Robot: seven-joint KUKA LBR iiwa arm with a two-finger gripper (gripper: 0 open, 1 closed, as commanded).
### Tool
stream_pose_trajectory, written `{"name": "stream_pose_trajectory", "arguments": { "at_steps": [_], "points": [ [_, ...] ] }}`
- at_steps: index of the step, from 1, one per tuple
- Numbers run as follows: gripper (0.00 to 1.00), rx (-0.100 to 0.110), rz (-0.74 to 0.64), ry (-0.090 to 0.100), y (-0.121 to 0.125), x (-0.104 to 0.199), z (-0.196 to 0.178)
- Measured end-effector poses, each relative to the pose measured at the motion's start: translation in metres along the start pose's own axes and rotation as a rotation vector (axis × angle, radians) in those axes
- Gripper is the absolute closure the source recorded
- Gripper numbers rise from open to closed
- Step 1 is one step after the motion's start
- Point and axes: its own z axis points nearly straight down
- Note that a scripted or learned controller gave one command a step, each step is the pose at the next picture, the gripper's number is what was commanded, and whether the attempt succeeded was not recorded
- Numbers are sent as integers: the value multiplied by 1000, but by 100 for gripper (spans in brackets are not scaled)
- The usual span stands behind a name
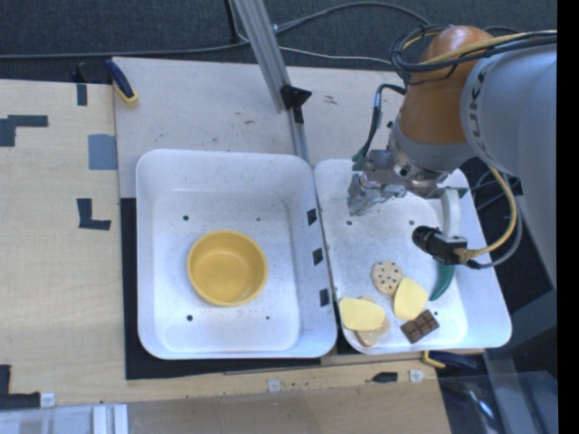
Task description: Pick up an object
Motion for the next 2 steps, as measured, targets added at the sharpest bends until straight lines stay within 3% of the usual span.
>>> {"name": "stream_pose_trajectory", "arguments": {
  "at_steps": [1,2],
  "points": [
    [100,0,0,0,-20,50,7],
    [100,-1,-1,0,-34,99,-8]
  ]
}}
